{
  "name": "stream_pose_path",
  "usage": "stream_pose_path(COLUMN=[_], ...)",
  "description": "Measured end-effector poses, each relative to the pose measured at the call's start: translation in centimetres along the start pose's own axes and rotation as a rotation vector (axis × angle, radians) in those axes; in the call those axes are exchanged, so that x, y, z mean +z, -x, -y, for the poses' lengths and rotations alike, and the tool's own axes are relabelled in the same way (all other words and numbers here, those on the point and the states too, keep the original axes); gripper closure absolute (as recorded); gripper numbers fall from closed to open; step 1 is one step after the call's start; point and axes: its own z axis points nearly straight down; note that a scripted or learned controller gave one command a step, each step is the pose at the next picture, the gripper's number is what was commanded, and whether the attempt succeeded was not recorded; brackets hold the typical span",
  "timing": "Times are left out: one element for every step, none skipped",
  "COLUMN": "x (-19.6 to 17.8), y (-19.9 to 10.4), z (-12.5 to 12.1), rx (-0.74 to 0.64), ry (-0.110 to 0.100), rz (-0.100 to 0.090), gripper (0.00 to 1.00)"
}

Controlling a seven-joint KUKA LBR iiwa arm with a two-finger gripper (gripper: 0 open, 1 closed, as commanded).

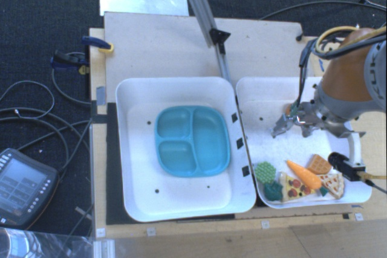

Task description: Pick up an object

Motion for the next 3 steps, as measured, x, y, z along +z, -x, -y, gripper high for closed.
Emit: stream_pose_path(x=[4.2, 2.9, -2.4], y=[0.3, 0.3, 1.0], z=[0.0, -0.1, 0.5], rx=[-0.001, -0.001, 0.0], ry=[0.001, 0.008, 0.012], rz=[0.0, 0.0, 0.002], gripper=[0.0, 1.0, 1.0])
